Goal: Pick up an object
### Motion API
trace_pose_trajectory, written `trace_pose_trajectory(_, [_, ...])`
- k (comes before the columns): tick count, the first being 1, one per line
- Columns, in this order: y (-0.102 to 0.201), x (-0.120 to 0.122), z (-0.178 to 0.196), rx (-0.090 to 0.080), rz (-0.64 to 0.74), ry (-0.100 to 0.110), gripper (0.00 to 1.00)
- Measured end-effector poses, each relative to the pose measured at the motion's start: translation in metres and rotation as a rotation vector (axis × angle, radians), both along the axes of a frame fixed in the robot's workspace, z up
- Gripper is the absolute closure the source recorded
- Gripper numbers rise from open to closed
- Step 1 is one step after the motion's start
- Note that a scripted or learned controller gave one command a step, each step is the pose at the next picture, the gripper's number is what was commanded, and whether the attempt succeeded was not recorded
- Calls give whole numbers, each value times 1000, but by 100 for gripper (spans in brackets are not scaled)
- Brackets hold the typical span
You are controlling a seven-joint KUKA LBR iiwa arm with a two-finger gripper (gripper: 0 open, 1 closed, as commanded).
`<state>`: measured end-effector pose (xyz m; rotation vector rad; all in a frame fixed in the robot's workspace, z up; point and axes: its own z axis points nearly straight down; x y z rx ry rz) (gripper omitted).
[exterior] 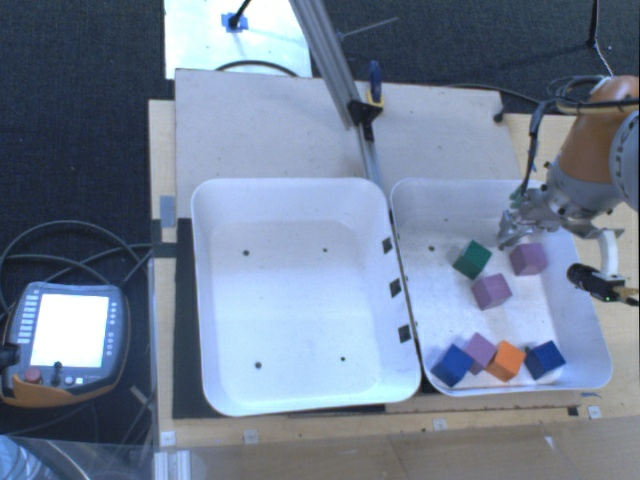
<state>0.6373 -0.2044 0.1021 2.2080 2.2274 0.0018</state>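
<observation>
The right bin [432, 218] holds several small cubes. A green cube [472, 260] lies near its middle, with one purple cube [528, 258] to its right and another purple cube [491, 291] just below. Along the front wall sit a blue cube [452, 364], a purple cube [481, 349], an orange cube [506, 360] and a second blue cube [544, 359]. My gripper [516, 228] hangs over the bin's back right part, just above the green cube and the upper purple cube, and nothing shows in its hold.
The left bin [290, 184] lies beside the right one, sharing a middle wall. A slanted metal pole [330, 53] with a clamp rises behind the bins. A teach pendant [62, 343] with cables rests far left, off the bench.
</observation>
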Motion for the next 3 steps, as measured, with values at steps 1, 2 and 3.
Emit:
trace_pose_trajectory(1, [-5,-7,51,1,-7,-1,100])
trace_pose_trajectory(2, [4,-7,101,1,-3,-3,100])
trace_pose_trajectory(3, [4,-5,156,0,-4,-3,100])
